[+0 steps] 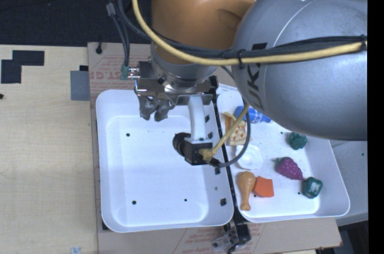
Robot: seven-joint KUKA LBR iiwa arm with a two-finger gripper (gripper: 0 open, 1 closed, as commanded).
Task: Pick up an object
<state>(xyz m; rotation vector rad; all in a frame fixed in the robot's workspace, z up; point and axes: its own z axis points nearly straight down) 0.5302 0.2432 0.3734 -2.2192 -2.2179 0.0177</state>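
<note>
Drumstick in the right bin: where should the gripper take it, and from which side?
Probably across the narrow shank of the drumstick, from straight above. It lies flat, fat end toward the pizza slice, thin end toward the bin's near rim. The orange block touches its right side, so close below that block.

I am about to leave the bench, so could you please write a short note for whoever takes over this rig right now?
Tool: hangs over the upper edge of the left bin, nothing seen in it; whether it is open is unclear.
Things: all in the right bin: drumstick, orange block, grapes, two green toys, pizza slice, blue piece.
Done: nothing picked.
Left: move to the right bin, grasp one thing, lift.
</note>
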